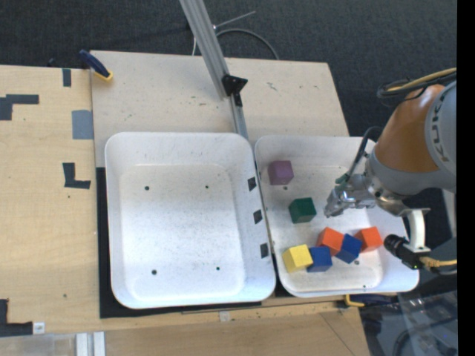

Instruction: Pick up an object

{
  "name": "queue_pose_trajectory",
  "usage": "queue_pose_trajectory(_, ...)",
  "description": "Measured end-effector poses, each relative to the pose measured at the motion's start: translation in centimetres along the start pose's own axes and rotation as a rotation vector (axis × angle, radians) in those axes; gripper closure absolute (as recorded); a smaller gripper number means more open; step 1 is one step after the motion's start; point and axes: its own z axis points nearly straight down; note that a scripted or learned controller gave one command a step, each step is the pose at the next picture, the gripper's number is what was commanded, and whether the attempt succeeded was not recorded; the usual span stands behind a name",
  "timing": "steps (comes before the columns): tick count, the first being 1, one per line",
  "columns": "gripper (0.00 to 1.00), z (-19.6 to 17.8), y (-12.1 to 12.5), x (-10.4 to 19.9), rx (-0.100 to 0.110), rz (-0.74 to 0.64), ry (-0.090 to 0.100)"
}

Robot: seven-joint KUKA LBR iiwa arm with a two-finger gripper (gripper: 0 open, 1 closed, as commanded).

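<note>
We see the gripper (335, 205) low over the right bin (315, 148), just right of the green cube (302, 210); we cannot tell its state, nothing visibly held. Purple cube (280, 172) sits near the bin's far left. Along the near side: yellow cube (298, 257) touching a blue cube (320, 258), then orange cube (332, 239), second blue cube (350, 248), second orange cube (369, 238). Left bin (119, 150) beside it

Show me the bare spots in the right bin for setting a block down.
Open floor lies between purple block, green block and yellow block. Crowded: the near row of blocks beside orange block, under the gripper.
</note>
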Motion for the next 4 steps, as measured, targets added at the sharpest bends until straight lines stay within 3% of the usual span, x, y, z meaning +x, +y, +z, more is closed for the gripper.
queue_pose_trajectory(2, 1.00, -11.0, -0.7, 0.8, -0.002, 0.001, -0.001)
queue_pose_trajectory(4, 1.00, -9.5, 1.7, 11.2, 0.005, -0.005, 0.002)
